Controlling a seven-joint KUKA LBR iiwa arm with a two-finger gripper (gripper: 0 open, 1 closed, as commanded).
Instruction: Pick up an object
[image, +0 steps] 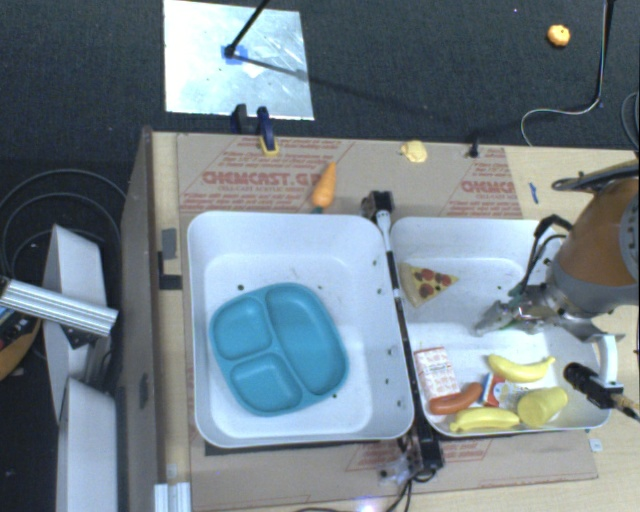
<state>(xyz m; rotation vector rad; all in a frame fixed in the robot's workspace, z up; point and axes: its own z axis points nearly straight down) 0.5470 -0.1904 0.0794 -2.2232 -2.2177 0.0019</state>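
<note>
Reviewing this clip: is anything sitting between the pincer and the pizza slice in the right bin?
Nothing visible does. The pincer hangs over bare white floor of the right bin, and the pizza slice lies up and to its left with open floor between. The bananas, sausage and small box lie nearer the front wall, off that line.

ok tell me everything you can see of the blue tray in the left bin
The blue tray is a rounded, glossy piece that looks like plastic, moulded into three compartments: a tall one on its right, two smaller ones on its left. It lies flat, open side up, turned at a slight angle, near the middle of the left white bin. It rests on the bin floor; nothing sits in it or touches it otherwise.
</note>
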